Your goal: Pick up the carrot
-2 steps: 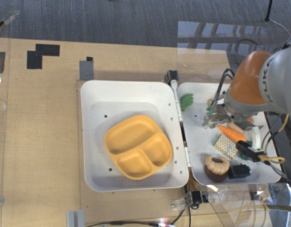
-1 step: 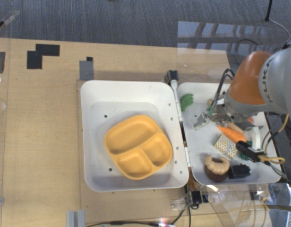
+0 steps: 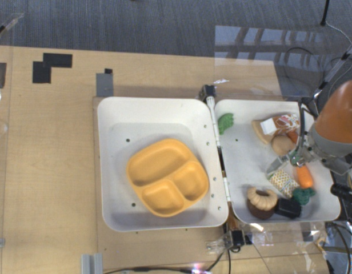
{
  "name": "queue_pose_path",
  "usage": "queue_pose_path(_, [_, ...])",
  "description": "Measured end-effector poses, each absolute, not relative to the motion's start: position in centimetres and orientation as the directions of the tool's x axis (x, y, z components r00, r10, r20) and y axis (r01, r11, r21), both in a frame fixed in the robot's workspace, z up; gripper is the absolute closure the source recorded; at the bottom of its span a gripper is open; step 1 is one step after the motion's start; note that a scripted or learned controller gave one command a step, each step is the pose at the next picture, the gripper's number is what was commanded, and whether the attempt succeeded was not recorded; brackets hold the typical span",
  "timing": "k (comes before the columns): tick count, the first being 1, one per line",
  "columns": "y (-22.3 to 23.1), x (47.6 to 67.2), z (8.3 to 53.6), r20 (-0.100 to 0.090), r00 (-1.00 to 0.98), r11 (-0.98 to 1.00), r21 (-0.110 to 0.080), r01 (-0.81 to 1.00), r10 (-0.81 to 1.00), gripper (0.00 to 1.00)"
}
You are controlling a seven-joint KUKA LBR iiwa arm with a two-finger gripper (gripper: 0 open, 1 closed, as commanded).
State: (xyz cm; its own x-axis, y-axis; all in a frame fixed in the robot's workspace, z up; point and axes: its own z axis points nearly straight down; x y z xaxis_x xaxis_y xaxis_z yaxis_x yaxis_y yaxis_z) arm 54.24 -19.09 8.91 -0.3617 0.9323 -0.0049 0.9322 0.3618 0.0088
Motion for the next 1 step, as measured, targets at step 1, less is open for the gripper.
queue_pose_path(1, [-20.35,49.34,8.97,-0.01,-0.559,0.559,0.014,0.829,0.829,0.0])
